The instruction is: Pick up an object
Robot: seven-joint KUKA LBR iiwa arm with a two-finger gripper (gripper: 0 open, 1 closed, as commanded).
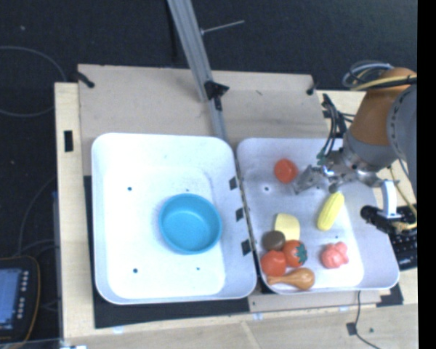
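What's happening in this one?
The arm reaches in from the right, its gripper low over the right bin, between the red-orange ball and the corn cob. Nothing shows between its fingers. More toy food lies nearer the camera. The left bin holds a blue bowl.

Grey arm (403, 133) with an orange band (372, 115) above the wrist; thin black cables along it; small metal-grey gripper (311, 179).
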